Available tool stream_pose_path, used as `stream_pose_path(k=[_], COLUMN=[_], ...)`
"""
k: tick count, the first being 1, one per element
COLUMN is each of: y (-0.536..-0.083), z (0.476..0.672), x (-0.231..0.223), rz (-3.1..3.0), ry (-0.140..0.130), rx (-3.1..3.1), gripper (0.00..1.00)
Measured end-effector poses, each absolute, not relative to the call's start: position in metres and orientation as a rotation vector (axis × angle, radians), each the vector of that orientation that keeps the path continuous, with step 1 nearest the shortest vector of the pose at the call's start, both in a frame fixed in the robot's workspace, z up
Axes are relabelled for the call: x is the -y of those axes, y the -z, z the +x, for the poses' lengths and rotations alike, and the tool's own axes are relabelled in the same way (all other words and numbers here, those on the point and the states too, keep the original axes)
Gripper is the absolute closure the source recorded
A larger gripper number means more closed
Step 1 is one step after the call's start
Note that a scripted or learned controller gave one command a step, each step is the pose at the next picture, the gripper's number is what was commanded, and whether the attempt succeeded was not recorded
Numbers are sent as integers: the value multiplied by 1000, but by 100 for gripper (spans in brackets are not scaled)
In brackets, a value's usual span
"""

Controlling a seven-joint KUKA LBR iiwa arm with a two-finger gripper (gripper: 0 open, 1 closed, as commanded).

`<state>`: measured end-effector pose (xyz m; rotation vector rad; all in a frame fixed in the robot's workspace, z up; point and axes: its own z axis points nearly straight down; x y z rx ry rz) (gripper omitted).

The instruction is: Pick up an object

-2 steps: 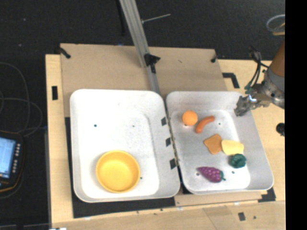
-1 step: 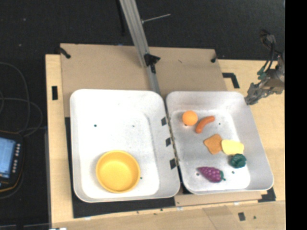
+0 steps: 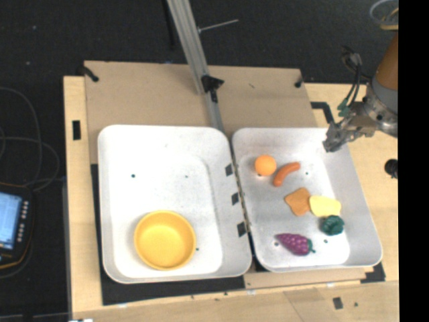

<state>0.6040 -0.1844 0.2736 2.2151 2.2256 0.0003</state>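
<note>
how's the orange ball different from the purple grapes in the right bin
The orange ball is round and plain orange; the purple grapes are elongated, bumpy and dark purple. The ball lies near the bin's far left part, beside the orange sausage; the grapes lie at the near edge, apart from the other items. Both rest loose in the right bin, away from the gripper.

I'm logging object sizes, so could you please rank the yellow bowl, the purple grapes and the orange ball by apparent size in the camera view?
1. yellow bowl, clearly largest
2. purple grapes
3. orange ball, only slightly smaller than the grapes
</note>
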Motion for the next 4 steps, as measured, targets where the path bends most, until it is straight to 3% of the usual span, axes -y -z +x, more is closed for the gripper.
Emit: stream_pose_path(k=[2, 4], y=[-246, -246], z=[592, 589], x=[78, -29], rz=[2214, 2217], ry=[-2, -1], rx=[-2227, -2227], gripper=[100, 100])
